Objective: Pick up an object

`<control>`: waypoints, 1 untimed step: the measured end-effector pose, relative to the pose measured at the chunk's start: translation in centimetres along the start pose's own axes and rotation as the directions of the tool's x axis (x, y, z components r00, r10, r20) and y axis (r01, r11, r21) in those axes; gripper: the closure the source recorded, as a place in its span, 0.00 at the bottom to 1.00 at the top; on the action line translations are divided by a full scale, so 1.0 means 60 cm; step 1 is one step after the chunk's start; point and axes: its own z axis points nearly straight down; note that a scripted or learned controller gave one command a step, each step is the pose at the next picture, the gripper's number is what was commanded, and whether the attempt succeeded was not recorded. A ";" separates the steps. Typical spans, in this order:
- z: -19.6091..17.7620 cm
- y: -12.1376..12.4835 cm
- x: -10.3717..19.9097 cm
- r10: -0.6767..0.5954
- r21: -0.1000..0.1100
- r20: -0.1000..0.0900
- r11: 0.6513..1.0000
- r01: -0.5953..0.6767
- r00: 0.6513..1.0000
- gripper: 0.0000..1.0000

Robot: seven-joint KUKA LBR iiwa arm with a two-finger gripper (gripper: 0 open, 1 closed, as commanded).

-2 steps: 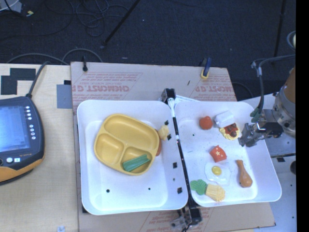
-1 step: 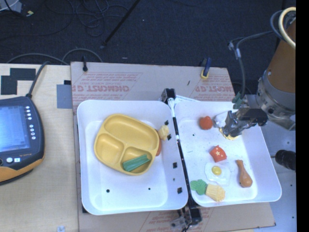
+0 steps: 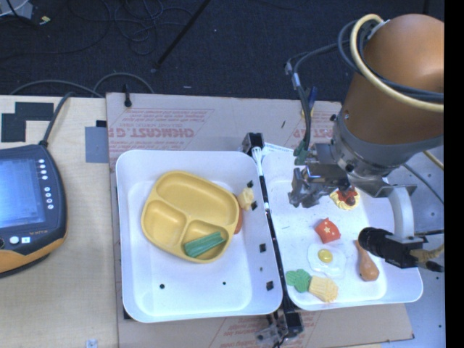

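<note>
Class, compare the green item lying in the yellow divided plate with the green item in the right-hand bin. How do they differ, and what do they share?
The green item in the yellow plate is long and narrow; the green item in the right bin is short and lumpy. The first rests in a compartment of the plate; the second lies on the bin floor, beside a yellow piece. Both are green and lie apart from the gripper.

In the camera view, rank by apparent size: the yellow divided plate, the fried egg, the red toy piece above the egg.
1. yellow divided plate, by far the largest
2. fried egg
3. red toy piece, only slightly smaller than the egg; that pair is close.
</note>
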 end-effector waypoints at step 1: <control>-0.047 -0.009 -0.041 0.008 -0.005 0.002 1.000 -0.008 1.000 1.00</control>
